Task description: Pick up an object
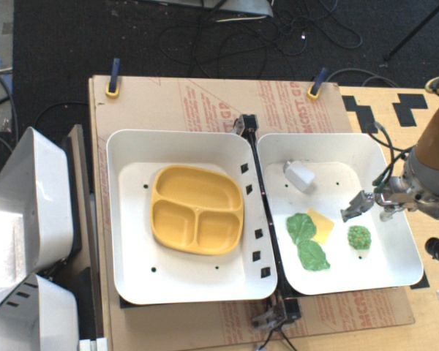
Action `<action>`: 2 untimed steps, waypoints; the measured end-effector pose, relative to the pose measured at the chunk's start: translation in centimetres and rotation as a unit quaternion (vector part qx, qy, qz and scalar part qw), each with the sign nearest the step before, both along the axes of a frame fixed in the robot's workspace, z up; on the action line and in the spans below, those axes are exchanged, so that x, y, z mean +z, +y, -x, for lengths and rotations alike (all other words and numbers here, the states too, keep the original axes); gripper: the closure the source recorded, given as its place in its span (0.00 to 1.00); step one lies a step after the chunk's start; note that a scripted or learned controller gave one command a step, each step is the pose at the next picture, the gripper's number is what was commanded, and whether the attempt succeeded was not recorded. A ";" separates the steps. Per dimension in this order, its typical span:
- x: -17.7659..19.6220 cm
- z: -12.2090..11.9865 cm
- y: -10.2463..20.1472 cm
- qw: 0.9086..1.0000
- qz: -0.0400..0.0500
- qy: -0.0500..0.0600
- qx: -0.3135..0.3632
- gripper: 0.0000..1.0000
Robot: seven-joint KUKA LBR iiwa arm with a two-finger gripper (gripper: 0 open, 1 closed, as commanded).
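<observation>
In the right bin (336, 139) lie a pale grey block (300, 174) at the back, two green leafy pieces (301, 227) (312, 255), a flat yellow wedge (323, 225) between them, and a small green bumpy lump (359, 237). My gripper (357, 208) hangs over the right side of this bin, just above and behind the green lump and to the right of the yellow wedge. Nothing is seen held in it. The arm's orange band (433, 141) shows at the right edge.
The left bin (175, 134) holds a yellow divided plate (197, 209). A black divider rail (260, 196) runs between the bins. Blue-and-yellow clamps (113, 79) (317, 84) sit on the cardboard at the back. White containers (25, 210) stand at the far left.
</observation>
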State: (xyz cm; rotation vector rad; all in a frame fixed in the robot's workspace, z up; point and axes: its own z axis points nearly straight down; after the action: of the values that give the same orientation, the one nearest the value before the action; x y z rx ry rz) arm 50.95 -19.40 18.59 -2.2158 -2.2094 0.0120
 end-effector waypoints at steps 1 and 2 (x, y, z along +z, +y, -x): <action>0.8 -0.3 0.1 1.000 0.002 -0.007 0.002 0.00; -3.5 -0.3 -0.1 1.000 0.001 -0.006 0.001 0.00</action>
State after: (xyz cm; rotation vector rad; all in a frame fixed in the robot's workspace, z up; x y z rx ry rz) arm 51.26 -19.51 15.08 -2.2217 -2.2182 0.0021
